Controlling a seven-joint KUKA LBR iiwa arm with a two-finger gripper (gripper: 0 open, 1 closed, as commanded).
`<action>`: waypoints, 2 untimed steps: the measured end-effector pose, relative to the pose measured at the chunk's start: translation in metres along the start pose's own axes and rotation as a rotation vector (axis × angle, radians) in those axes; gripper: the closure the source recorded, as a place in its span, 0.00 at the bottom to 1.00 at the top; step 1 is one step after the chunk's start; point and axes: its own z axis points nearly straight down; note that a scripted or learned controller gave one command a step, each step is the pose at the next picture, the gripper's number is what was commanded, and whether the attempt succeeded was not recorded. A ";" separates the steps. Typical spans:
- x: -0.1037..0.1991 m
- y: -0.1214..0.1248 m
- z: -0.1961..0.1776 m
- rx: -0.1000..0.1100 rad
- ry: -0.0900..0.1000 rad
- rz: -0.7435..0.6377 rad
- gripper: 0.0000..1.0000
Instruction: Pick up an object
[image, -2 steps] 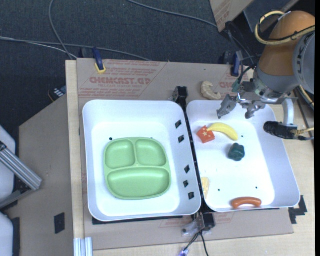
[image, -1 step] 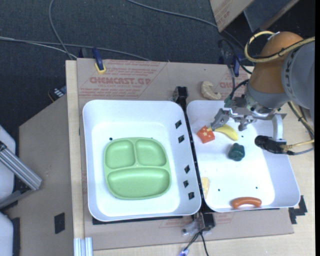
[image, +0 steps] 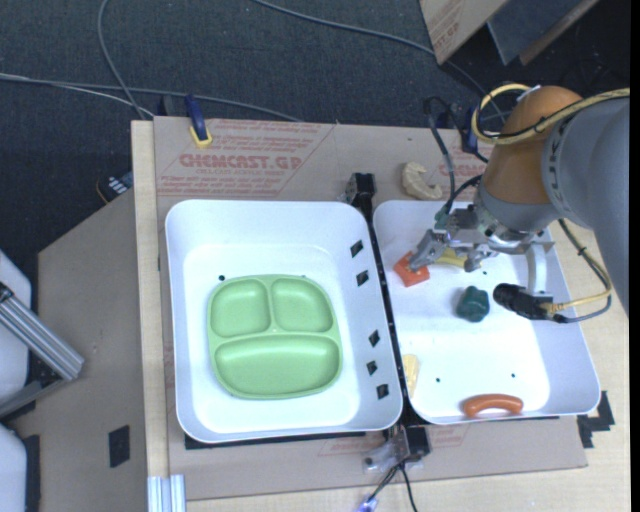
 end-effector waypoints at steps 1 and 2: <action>0.002 0.004 0.013 -0.007 0.004 -0.002 0.00; 0.002 0.006 0.000 -0.016 0.003 -0.002 1.00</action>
